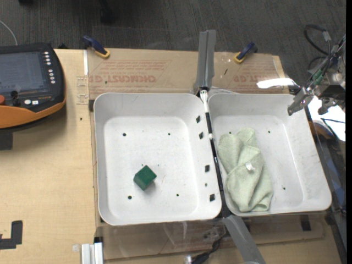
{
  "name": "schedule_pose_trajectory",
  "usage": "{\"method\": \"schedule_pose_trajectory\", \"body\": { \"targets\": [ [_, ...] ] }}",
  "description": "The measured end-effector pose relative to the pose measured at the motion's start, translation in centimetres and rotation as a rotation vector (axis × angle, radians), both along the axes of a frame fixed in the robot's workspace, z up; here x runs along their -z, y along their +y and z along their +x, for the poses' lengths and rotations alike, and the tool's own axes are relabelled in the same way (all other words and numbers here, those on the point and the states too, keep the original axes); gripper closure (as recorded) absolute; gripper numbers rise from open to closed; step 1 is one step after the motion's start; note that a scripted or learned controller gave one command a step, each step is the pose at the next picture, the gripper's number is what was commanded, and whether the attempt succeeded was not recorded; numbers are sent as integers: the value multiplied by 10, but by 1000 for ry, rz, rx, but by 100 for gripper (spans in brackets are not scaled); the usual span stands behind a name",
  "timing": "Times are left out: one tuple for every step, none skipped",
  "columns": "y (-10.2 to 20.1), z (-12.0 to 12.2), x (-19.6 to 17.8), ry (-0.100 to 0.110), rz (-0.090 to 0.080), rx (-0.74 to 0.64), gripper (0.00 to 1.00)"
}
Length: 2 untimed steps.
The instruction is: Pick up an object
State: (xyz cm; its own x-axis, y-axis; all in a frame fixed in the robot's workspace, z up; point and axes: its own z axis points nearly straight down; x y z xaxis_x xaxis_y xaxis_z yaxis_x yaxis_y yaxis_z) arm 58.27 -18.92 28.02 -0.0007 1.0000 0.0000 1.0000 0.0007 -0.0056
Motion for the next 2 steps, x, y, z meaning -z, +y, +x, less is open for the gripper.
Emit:
{"method": "schedule_pose_trajectory", "body": {
  "targets": [
    [24, -11, -61, -1, -1, 49, 0],
    [98, -74, 20, 3, -2, 267, 0]
  ]
}}
